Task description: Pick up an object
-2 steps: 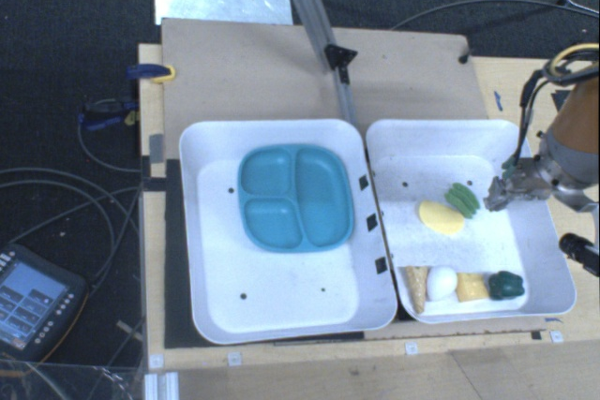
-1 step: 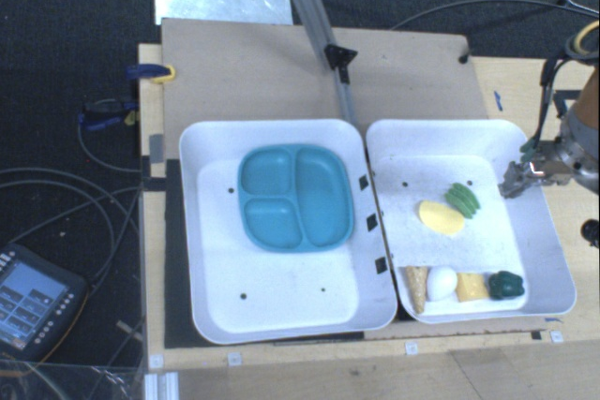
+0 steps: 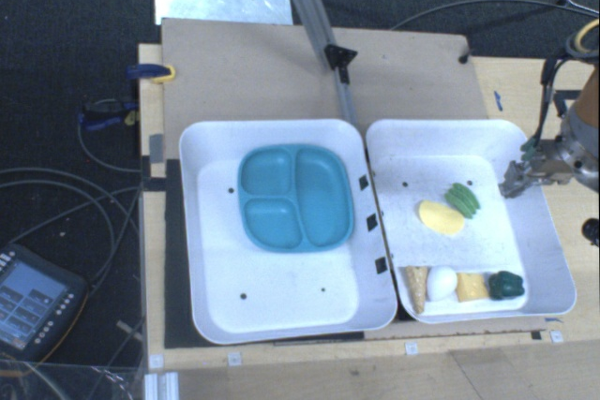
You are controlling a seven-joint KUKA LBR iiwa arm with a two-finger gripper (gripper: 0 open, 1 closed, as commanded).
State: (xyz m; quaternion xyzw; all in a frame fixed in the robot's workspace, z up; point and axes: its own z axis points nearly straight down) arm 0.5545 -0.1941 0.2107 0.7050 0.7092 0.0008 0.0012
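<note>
Progress looks close to nil. In the camera view the claw (image 3: pixel 518 178) sits at the right edge of the frame, over the right rim of the right bin (image 3: pixel 553 248), and nothing is between its fingers; they look slightly parted, tips pointing left toward the bin's inside.

Candidates for the pick all lie in that bin. A lemon (image 3: pixel 441 218) and a green pod (image 3: pixel 462 199) touch each other at centre right of the frame, near the claw but apart from it. Along the bin's lower edge sit a cone (image 3: pixel 415 286), an egg (image 3: pixel 442 283), a yellow block (image 3: pixel 473 287) and a dark green piece (image 3: pixel 506 285), packed in a row.

The left bin (image 3: pixel 216 295) carries a blue tray (image 3: pixel 295 198) (not a likely target).

Left to do, by my reading: choose, descend, close, lift.
</note>
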